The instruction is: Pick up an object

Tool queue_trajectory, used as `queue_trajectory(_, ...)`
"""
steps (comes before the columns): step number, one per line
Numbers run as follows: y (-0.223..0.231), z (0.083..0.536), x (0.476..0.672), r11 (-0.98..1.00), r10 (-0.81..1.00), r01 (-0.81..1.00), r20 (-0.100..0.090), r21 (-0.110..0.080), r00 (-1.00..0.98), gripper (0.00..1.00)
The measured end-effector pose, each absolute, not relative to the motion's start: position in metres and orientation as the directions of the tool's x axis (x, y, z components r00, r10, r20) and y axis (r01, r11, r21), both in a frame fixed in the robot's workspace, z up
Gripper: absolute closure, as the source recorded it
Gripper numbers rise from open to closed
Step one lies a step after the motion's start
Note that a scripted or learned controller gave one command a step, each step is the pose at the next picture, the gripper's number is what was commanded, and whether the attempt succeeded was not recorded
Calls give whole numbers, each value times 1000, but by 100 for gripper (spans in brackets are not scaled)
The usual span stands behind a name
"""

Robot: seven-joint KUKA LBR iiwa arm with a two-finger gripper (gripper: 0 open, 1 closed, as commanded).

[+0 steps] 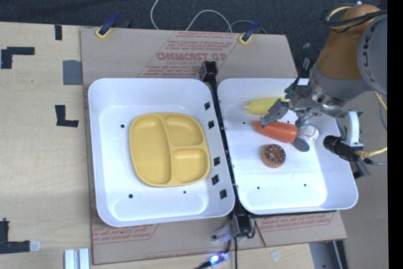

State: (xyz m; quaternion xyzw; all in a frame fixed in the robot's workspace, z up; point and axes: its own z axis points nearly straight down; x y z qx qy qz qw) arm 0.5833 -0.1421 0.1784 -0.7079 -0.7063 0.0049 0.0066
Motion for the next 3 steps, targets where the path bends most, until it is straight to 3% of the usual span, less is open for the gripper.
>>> queue_trajectory(1, -142, 187, 587, 2, 1000, 1000, 0, -2, -2, 0)
queue_trajectory(2, -145, 125, 586, 1, 1000, 1000, -1, -2, -1, 0)
queue_trajectory(3, -146, 115, 593, 3, 1000, 1000, -6, 21, -3, 0)
